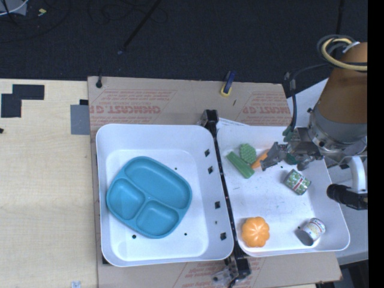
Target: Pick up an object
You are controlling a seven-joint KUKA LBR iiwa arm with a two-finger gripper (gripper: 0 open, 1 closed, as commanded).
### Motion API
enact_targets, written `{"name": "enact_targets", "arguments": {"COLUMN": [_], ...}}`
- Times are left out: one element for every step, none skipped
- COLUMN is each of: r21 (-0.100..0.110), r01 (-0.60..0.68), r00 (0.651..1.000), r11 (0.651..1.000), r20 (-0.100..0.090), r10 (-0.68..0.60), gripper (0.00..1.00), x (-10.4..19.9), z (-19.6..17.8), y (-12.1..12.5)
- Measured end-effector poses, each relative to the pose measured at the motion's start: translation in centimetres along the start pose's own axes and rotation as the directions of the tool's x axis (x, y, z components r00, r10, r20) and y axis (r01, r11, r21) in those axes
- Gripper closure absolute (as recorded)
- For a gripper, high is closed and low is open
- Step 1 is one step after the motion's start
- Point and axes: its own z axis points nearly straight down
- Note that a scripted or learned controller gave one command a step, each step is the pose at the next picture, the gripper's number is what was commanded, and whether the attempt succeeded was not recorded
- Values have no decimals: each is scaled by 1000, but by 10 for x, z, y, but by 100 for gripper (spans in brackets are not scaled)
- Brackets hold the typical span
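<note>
Green ridged plastic toys point(243, 159) are lying at the top left of the right white bin point(336, 236), and we're seeing the end effector point(277, 156) hovering just beside them. We're not able to tell how it's set. We're also spotting an orange pumpkin toy point(255, 231), two small cans point(297, 182) point(311, 230), and a blue divided plate point(149, 196) in the left bin point(114, 138).
</note>
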Motion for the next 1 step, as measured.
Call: {"name": "enact_targets", "arguments": {"r21": [-12], "r01": [2], "r00": [1000], "r11": [1000], "r20": [1], "r10": [-2], "gripper": [0], "x": [0], "z": [-7], "y": [2]}}
